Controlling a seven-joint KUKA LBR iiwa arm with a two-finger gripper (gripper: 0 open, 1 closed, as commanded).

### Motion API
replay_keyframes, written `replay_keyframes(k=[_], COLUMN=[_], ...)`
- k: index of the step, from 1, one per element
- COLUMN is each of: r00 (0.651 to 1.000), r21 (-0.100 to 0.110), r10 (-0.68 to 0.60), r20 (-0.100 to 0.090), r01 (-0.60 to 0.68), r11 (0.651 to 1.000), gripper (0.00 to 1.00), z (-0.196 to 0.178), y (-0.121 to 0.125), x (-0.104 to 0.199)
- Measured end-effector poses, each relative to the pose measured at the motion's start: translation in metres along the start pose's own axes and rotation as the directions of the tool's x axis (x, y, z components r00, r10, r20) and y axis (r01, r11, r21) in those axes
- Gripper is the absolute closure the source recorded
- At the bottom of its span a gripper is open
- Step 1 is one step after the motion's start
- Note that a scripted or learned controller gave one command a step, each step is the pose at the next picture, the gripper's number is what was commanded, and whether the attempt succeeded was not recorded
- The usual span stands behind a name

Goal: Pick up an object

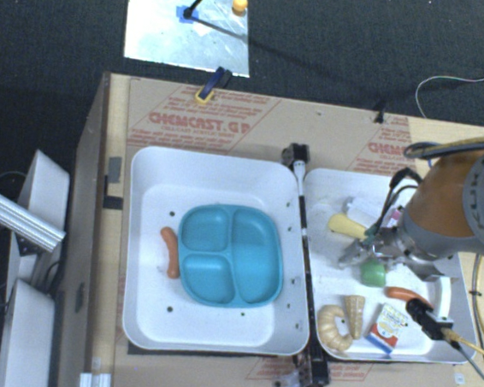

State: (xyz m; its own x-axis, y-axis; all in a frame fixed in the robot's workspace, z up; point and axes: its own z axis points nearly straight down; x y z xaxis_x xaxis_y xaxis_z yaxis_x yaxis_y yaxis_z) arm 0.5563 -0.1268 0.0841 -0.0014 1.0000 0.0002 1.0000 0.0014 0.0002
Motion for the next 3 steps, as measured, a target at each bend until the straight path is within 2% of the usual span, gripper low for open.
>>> replay_keyframes(k=[1,2,3], r00=[1.000,1.000,1.000], r21=[-0.003,-0.003,0.000], r10=[-0.001,-0.001,0.000], r20=[0.000,0.000,0.000], r01=[0.001,0.001,0.000], r11=[1.000,1.000,1.000], gripper=[1.00,0.00,0.00], z=[-0.011,-0.011,0.000], y=[0.001,0.001,-0.042], x=[0.000,0.000,0.027])
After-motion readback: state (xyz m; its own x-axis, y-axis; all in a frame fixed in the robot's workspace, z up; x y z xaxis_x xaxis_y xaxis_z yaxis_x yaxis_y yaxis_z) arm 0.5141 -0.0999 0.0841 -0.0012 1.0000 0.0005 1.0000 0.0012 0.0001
